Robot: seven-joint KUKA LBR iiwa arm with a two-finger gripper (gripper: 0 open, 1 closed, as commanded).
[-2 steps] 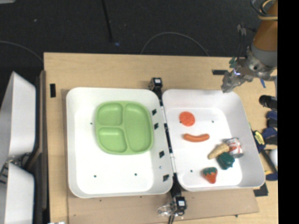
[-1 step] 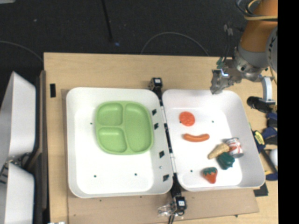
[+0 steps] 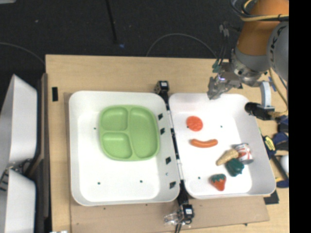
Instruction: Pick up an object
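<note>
- Camera view, looking down at a slant: a wooden worktop (image 3: pixel 58 76) carries two shallow white bins side by side, the left bin (image 3: pixel 82 178) and the right bin (image 3: pixel 252 178).
- Landmark: the right bin. All the loose objects lie inside it.
- An orange-red round piece (image 3: pixel 195 124) sits in the bin's upper left part.
- Just below that piece lies an orange sausage-shaped piece (image 3: pixel 203 142), well apart from the bin's walls.
- Toward the bin's lower right, a tan cone-like piece (image 3: pixel 226 157), a dark green piece (image 3: pixel 235 167) and a small silver and red can (image 3: pixel 244 152) are bunched together, touching or nearly so.
- A red strawberry-like piece (image 3: pixel 218 182) rests near the bin's lower edge.
- A green divided plate (image 3: pixel 129 132) lies in the left bin, beside the right bin's left wall.
- The grey and orange arm (image 3: pixel 257 38) reaches in above the right bin's upper right corner.
- The gripper (image 3: pixel 215 91) hangs over the bin's upper rim, well apart from every object; nothing is held, and how far its fingers stand open cannot be told.
</note>
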